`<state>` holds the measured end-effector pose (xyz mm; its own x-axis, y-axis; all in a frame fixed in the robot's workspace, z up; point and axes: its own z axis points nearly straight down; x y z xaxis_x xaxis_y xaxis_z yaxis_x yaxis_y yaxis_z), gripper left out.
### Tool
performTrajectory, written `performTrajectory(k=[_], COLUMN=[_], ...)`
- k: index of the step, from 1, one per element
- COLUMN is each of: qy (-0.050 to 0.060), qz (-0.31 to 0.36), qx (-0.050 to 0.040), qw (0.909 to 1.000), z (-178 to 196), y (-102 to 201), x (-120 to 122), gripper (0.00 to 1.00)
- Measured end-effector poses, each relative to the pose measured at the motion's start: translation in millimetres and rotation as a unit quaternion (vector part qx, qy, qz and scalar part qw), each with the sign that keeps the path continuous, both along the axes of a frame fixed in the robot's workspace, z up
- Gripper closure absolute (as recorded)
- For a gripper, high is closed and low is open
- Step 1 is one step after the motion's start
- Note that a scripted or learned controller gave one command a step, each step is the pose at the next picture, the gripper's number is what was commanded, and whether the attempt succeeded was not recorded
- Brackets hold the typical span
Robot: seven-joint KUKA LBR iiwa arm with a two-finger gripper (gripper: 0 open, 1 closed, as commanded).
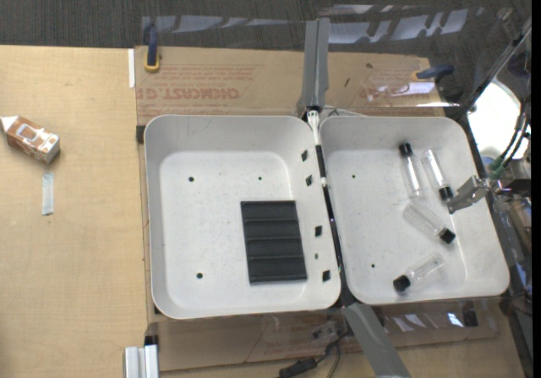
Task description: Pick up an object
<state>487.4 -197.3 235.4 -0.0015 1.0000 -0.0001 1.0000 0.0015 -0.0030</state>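
A black ribbed rectangular block [273,241] lies flat in the left white bin [169,199], toward its lower middle. The right white bin [363,199] holds several clear plastic tubes with black caps. Two lie side by side near the upper right [412,169] [434,172]. Another tube [425,221] lies below them, and one more [420,271] rests near the front wall.
A small orange and white carton [32,139] and a white strip [47,194] lie on the wooden table at the left. Cardboard [220,84] sits behind the bins. A metal bracket [467,193] overhangs the right bin's right rim.
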Motion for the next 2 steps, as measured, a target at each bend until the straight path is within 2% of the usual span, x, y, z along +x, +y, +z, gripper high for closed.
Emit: performTrajectory(k=[1, 2], qy=[-0.002, -0.002], qz=[0.119, 0.119], qx=[-0.0007, -0.0013], qw=[0.9929, 0.9929], z=[97.0, 105.5], y=[-25.3, -25.9], x=[-8.9, -7.9], gripper=[0.00, 1.00])
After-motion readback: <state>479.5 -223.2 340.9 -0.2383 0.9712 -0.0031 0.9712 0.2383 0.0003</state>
